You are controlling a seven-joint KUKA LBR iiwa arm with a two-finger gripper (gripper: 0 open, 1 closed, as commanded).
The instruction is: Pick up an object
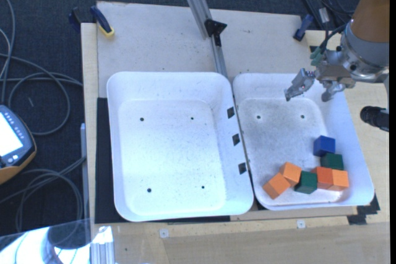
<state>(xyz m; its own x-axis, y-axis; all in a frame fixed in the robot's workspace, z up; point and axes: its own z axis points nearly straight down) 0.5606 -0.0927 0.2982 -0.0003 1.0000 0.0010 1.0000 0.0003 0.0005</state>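
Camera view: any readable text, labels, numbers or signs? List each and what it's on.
None can be read.
The handheld device at the left edge has a lit screen, but its content is too small and blurred to read.
The blocks, both white bins and the end effector show no markings.

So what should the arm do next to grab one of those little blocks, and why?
Probably swing the gripper toward the near corner of the right bin, then lower. It hangs open over the bin's far end with nothing between its fingers, while the blocks cluster at the near end; the blue block lies closest and slightly apart, so it looks easiest.
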